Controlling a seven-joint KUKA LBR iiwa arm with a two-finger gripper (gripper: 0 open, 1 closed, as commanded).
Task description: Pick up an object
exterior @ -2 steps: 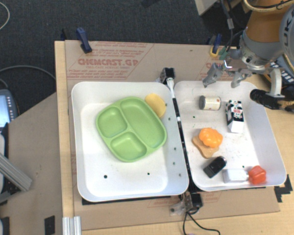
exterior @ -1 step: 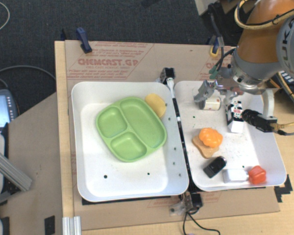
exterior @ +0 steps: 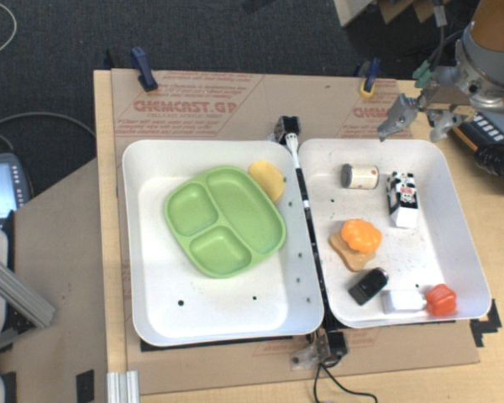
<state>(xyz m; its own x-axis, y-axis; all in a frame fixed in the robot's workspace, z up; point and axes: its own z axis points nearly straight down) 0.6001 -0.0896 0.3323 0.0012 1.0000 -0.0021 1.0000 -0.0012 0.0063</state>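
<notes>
My gripper [exterior: 418,124] hangs above the far edge of the right bin [exterior: 462,225], its two grey fingers spread apart and nothing between them. Below it in that bin lie a small cream cylinder [exterior: 360,176], a black-and-white carton [exterior: 402,199], an orange toy [exterior: 361,235] on a tan slice [exterior: 350,254], a black block [exterior: 368,285], a white block [exterior: 402,300] and a red piece [exterior: 441,300]. In the left bin [exterior: 143,250] sits a green divided plate [exterior: 224,220] with a yellow object [exterior: 267,178] at its far corner.
Both bins rest on a brown board [exterior: 235,99], held by a blue clamp [exterior: 144,67] at the far left and another [exterior: 370,75] near the gripper. A black clip [exterior: 286,128] joins the bins at the far rim. Cables lie off the bench.
</notes>
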